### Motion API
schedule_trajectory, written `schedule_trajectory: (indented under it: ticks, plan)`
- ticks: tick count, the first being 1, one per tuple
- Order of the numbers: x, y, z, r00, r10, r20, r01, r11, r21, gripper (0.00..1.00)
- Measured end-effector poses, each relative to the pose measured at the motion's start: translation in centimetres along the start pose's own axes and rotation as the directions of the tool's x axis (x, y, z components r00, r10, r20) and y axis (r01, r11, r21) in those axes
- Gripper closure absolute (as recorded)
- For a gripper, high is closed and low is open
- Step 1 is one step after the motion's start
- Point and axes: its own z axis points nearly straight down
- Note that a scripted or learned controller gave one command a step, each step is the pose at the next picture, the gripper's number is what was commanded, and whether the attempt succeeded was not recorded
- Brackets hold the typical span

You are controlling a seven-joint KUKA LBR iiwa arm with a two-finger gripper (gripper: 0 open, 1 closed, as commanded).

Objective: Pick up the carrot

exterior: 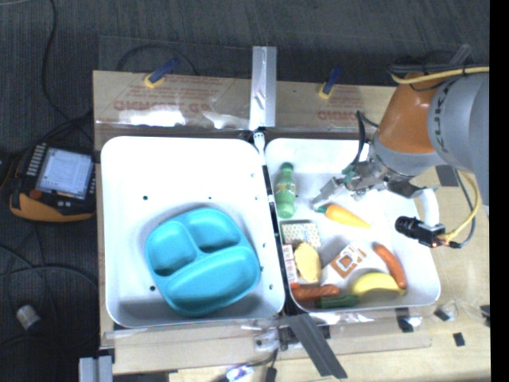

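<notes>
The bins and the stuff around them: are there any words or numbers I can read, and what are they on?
None can be read.
Red print on the plastic sheet behind the bins: too faint and blurred.
Small box with an orange and white label in the right bin: too small.
Checked packet near the divider: a pattern, no clear letters.
Screen of the device on the floor, left: glowing, unreadable.

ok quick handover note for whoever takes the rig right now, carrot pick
Pincer: in the right bin, just above the carrot's green end; whether it is open or shut can't be told.
Carrot: lying on the bin floor, not lifted.
Left bin holds the blue tray.
Done: approach to the carrot.
Left: grasp and lift.
</notes>
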Motion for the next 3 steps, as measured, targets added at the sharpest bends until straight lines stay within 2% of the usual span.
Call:
schedule_trajectory:
  ticks: [1,2,3]
  plan:
    - [0.9,-4.6,2.1,0.971,-0.237,0.023,0.238,0.971,-0.035,0.00]
    - [1.2,-4.6,1.2,0.971,-0.240,0.014,0.241,0.970,-0.032,1.00]
    - [3.1,-4.3,-9.5,0.977,-0.214,0.002,0.214,0.977,-0.002,1.00]
